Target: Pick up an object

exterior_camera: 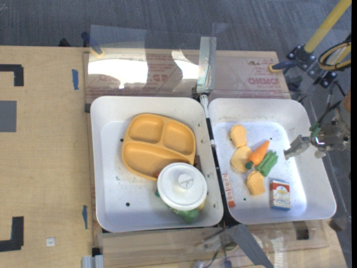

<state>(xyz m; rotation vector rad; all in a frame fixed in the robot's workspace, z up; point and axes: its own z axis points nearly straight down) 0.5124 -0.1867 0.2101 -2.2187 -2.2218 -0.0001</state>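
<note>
The right bin [312, 202] holds several toy foods. An orange carrot [259, 152] lies against a green vegetable [268, 163]. Pale yellow pieces sit at the bin's left: one [238, 135] at the top, one [241, 158] in the middle and one [255, 183] lower down. A small red and white box [280, 195] lies at the front right. My gripper [294, 148] hangs over the right bin's right side, right of the carrot and apart from every object. Nothing shows in its grasp.
The left bin [103, 166] bears an orange divided plate [159, 144] and a white lidded bowl [182, 186] with something green under it. A clear plastic sheet [145, 66] stands behind the bins. Cables and a yellow pole [329, 21] are at the upper right.
</note>
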